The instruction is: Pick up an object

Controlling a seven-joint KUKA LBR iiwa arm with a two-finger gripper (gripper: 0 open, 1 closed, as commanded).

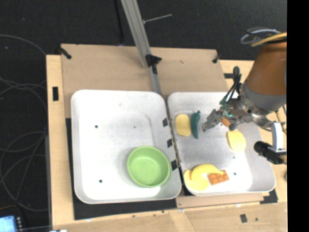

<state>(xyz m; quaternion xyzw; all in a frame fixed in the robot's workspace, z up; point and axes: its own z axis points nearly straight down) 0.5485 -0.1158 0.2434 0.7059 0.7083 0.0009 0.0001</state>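
Nearest the lower edge, at about 6 o'clock in my right bin (260, 180), lies a yellow bowl-like piece (200, 175) with a small orange waffle-patterned block (217, 178) touching its right side. In the left bin (96, 110), at roughly 5 o'clock, sits a green bowl (148, 166), upright, near the divide between the 2 bins.

Farther up, at about 3 o'clock in the right bin, a pale yellow rounded piece (236, 140) lies flat on the floor, just below my wrist. My gripper (212, 121) hangs over the middle of the right bin, pointing toward 9 o'clock; its 2 fingers (208, 124) look slightly apart, with nothing between them.

Just beyond the fingertips, at about 10 o'clock in the same bin, a yellow block (182, 124) lies beside a dark green curved piece (195, 123); the 2 touch or nearly touch, I cannot tell which. The green piece is the thing closest to my fingers, near but apart.

At the far side, a grey metal post (140, 33) rises from the bench (120, 66) at 12 o'clock.
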